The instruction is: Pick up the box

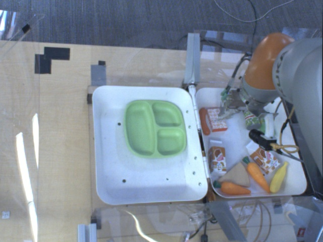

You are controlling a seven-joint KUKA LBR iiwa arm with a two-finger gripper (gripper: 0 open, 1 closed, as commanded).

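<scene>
A red and white box (211, 120) lies flat in the right bin (302, 185), close to its left wall. My gripper (229, 104) hangs from the grey arm with the orange band (265, 59), just above the box's upper right corner. The gripper's lower end overlaps that corner of the box. Whether it touches the box I cannot tell.
The right bin also holds two small brown and white cartons (217, 159) (264, 160), two carrots (235, 188) (258, 177), a yellow piece (278, 177), a tan wedge (236, 175) and a green packet (251, 119). The left bin (106, 175) holds a green divided plate (154, 128).
</scene>
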